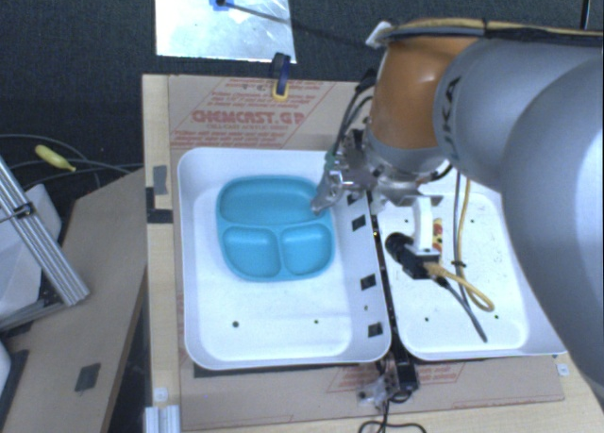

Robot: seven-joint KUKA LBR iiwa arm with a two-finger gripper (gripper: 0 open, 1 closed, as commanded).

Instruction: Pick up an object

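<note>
blue plastic, a three-part plate (274,233) lies flat in the left white bin (274,323), towards its far right side. the gripper (327,197) is down at the plate's right rim, by the far corner, seemingly touching it; whether it is open or closed i cannot tell. in the right bin (429,327) lies a thin dark stick (469,313). both bins sit on printed cardboard (247,112).

Blue divided plate (272,230), flat; left bin (283,332)
</note>
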